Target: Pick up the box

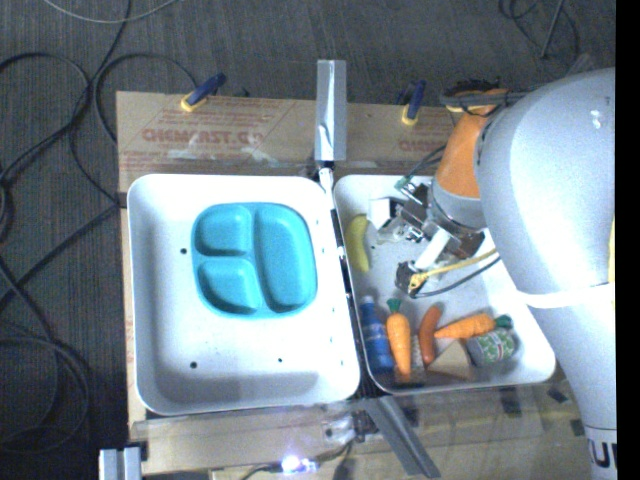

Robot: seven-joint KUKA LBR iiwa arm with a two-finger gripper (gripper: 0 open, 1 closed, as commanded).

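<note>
A flat brown box (449,362) lies at the near edge of the right bin (520,313), partly under the carrots. My gripper (396,253) hangs over the upper middle of that bin, well behind the box and just right of a yellow-green banana (358,243). It is open, with nothing between its fingers. The grey arm and its orange band (460,163) cover the bin's right side.
Around the box lie a blue bottle (375,336), three carrots (399,343) and a green-labelled can (493,347). The left bin (160,368) holds a blue divided plate (255,258). A yellow cable (455,266) runs by the gripper.
</note>
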